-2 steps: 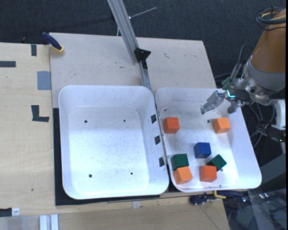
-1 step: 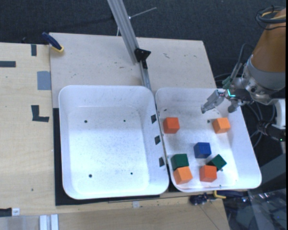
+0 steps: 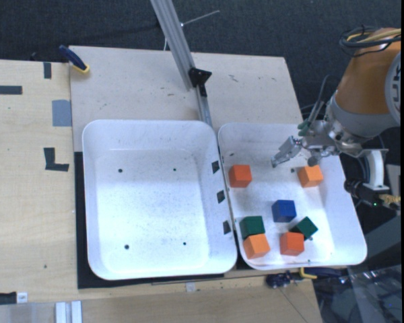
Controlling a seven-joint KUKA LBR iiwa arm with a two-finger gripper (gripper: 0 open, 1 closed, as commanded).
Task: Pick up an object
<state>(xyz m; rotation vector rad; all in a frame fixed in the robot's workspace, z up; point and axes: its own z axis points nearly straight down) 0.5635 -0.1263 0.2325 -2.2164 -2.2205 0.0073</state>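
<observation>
As you look down on the wooden surface: two shallow white bins sit side by side, edges touching.
Count: you have four orange cubes, one blue cube, two dark green cubes.
Left white bin: no blocks in it.
Right white bin: holds all seven.
Orange cubes: far-left, far-right, near-left, near-right.
Blue cube: mid-bin, flat.
Green cubes: one touching the near-left orange; one tilted beside the near-right orange.
End effector: above the bin's far part, just beside the far-right orange cube, nothing between its fingers; you cannot tell how wide they stand.
</observation>
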